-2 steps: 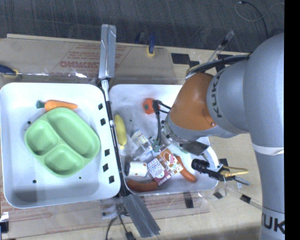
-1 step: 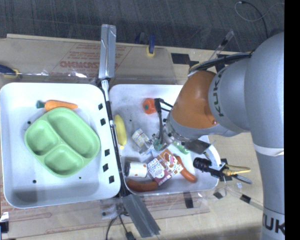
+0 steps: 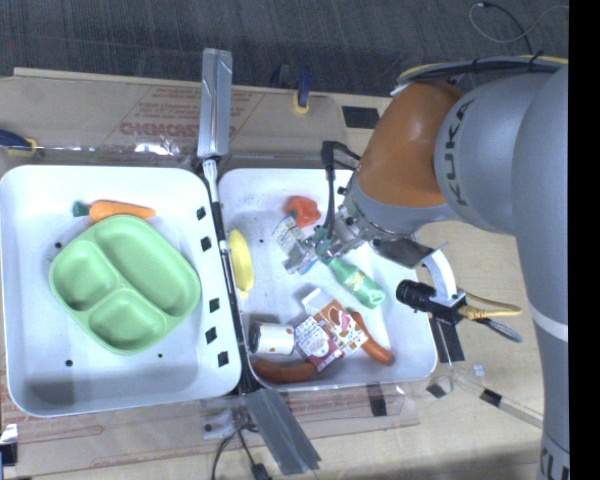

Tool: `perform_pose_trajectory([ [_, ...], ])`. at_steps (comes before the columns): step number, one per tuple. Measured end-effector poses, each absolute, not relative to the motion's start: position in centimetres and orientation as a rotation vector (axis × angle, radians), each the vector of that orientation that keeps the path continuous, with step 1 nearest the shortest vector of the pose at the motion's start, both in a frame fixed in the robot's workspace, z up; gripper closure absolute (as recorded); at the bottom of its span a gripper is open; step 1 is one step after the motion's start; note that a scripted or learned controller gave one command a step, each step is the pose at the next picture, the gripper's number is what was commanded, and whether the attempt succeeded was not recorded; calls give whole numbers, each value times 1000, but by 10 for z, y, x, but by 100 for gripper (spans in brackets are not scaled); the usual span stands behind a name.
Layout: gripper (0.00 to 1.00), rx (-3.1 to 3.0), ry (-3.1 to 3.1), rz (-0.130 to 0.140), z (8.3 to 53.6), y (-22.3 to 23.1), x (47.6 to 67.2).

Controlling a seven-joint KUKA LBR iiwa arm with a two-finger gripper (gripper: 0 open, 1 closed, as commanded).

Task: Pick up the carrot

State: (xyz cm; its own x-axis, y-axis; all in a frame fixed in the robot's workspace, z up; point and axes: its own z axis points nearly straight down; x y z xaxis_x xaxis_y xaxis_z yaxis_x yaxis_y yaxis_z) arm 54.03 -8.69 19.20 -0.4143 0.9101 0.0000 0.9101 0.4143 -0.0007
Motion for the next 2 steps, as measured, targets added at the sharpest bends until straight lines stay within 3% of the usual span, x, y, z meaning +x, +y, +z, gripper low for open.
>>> perform_pose_trajectory([
  [1,100,-1526,-2746,1,260,-159,549],
  [2,100,-1688,-2646,3,188,-116,611],
])
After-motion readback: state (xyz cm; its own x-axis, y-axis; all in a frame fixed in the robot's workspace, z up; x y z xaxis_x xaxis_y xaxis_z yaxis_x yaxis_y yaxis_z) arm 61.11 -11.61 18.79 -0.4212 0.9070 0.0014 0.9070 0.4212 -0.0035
